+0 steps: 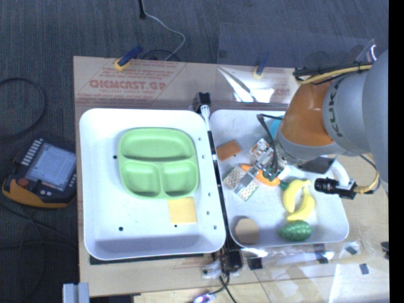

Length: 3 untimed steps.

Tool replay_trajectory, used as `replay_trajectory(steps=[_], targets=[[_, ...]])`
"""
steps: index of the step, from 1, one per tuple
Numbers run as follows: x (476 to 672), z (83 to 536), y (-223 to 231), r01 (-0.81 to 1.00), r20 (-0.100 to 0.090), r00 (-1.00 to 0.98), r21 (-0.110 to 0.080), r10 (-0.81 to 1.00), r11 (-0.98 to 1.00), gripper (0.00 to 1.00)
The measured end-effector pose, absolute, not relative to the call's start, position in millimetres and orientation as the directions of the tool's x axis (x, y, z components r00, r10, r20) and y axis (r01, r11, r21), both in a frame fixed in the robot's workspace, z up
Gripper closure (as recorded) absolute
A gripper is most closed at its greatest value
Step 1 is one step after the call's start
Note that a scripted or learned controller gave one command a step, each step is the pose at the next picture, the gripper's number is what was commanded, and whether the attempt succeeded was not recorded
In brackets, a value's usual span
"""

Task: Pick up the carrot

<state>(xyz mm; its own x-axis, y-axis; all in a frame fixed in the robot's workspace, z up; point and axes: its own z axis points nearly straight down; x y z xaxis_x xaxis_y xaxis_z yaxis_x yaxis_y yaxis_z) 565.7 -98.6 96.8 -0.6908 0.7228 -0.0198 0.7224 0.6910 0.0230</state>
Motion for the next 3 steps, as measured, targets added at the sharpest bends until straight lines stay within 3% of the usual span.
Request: replay_trajectory(steps=[1,2,3], targets=[[563.0,94.1,-97.6,0.873,-0.005,-0.488,0.011,0.873,0.488,0.0],[525.2,95.4,-121.1,0.955,-0.008,-0.295,0.027,0.956,0.295,0.0],[529.1,108.9,-124.2,0.955,-0.021,-0.295,0.035,0.955,0.295,1.0]])
